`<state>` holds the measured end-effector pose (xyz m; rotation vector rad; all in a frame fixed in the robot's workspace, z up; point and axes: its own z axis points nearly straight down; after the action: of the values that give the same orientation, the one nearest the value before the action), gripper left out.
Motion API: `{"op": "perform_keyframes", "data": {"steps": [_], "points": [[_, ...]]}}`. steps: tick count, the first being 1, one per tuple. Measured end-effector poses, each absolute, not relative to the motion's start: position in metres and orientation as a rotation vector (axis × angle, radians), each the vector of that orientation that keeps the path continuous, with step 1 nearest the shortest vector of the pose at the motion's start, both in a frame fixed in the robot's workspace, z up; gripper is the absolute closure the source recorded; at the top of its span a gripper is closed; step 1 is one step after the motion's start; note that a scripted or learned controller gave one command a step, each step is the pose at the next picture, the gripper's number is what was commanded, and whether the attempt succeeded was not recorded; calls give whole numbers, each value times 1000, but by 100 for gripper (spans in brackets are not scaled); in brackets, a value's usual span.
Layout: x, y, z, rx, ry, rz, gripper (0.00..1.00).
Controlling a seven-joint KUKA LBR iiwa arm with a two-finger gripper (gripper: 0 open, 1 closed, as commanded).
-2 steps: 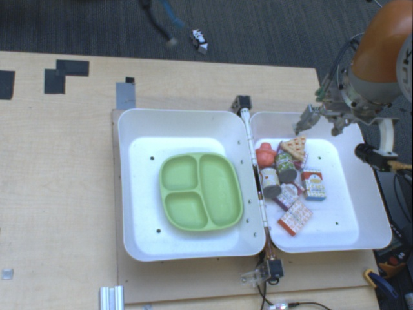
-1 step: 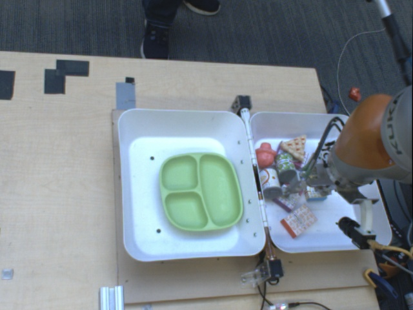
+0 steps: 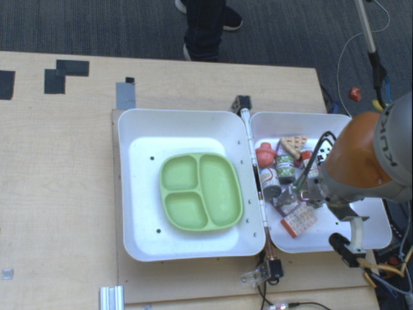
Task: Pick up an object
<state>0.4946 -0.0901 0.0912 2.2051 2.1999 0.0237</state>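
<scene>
The right bin [image 3: 368, 234] holds a heap of small items: a red round piece [image 3: 264, 155], a tan waffle-like wedge [image 3: 292, 144], a small dark-labelled can [image 3: 284, 167], a grey lump [image 3: 271, 190] and a flat red-and-white packet [image 3: 299, 221]. My gripper [image 3: 298, 194] reaches down into this heap from the right, under the orange band [image 3: 352, 152] of the arm. Its tips sit among the grey and dark pieces near the packet's upper edge. The arm hides the right part of the heap.
The left bin [image 3: 139, 192] carries a light green three-compartment plate [image 3: 201, 191]. A hinge rail [image 3: 254, 173] runs between the two bins. A person's legs [image 3: 205, 15] stand beyond the bench's far edge. Cables trail at the bench's front right [image 3: 381, 270].
</scene>
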Motion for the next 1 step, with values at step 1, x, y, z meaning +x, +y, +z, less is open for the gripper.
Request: {"op": "perform_keyframes", "data": {"steps": [1], "points": [[497,-86,103,2203,2209,35,100]]}}
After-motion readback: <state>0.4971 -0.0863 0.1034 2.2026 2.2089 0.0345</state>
